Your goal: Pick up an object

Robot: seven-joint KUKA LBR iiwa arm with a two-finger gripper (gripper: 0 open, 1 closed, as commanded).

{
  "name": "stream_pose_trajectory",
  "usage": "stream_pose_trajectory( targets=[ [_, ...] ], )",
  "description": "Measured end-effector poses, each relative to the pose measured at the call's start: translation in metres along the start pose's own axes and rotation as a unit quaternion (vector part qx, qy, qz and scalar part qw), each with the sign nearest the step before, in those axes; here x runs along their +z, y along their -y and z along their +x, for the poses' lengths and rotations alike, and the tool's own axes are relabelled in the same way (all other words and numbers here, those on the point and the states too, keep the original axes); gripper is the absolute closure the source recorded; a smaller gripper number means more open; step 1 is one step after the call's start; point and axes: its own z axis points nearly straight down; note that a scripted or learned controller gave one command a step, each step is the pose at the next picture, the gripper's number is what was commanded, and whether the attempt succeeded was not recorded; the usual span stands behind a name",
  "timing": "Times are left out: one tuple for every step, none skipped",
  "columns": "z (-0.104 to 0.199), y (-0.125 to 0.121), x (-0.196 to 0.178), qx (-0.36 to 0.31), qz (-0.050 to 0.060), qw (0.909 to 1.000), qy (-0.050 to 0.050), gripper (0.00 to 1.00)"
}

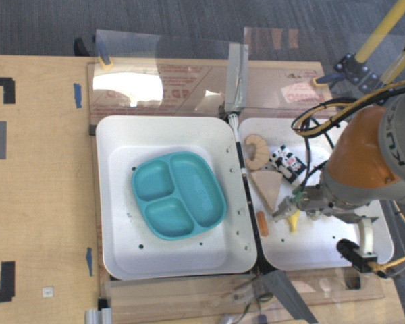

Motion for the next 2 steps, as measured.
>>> stream_pose_trajectory(
  targets=[
    [-0.002, -0.002, -0.013, 0.002, -0.004, 1.0000, 0.001, 1.00],
    [0.072, -0.065, -0.091, -0.003, -0.008, 1.0000, 0.000, 1.00]
  ],
)
